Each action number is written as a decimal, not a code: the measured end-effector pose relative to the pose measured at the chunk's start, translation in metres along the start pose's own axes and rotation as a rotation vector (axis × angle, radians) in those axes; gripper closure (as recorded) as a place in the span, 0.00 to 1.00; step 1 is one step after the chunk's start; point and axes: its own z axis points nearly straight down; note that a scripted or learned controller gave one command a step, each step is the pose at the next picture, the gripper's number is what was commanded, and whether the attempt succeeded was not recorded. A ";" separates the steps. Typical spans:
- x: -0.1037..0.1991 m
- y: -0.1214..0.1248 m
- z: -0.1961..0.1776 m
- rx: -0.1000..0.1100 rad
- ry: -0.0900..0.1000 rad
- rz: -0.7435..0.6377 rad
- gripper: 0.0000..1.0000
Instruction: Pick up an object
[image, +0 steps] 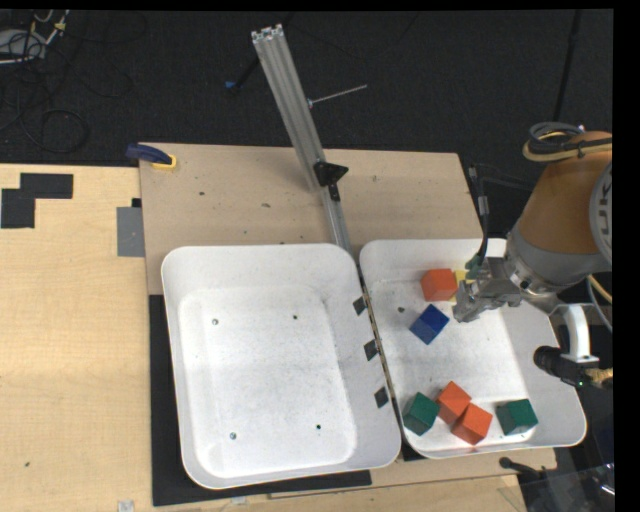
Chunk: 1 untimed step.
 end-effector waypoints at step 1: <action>0.005 -0.002 -0.045 0.000 0.001 -0.004 1.00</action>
